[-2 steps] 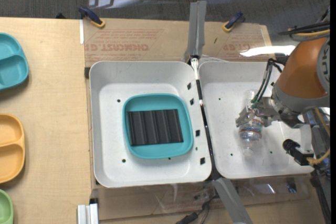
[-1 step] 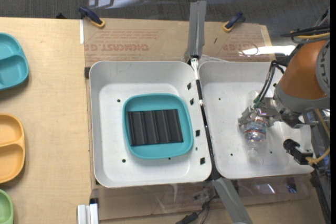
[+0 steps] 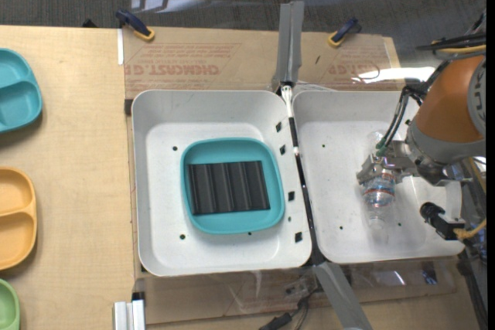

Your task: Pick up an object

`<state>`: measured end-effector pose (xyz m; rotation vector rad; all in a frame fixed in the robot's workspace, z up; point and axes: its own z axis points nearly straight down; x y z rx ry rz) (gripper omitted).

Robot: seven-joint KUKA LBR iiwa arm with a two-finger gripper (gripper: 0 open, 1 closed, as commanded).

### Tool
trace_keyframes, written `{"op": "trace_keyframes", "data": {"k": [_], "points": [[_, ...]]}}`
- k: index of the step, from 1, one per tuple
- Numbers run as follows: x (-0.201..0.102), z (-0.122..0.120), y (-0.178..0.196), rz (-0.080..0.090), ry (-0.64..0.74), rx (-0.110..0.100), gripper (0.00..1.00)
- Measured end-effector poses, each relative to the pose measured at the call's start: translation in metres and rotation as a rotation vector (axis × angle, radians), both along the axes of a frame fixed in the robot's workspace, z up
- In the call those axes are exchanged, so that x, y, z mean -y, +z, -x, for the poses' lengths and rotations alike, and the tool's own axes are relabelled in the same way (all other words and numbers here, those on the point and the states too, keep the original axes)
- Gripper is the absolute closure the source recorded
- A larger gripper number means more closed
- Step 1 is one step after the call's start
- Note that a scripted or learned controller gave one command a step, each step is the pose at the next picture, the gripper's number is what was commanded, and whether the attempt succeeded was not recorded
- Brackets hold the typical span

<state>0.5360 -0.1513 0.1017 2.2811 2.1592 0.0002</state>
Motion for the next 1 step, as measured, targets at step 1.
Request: {"op": "trace_keyframes", "data": {"k": [1], "points": [[-0.0343,0.042,0.0626,-0.001,-0.043,-0.004,1.0]]}}
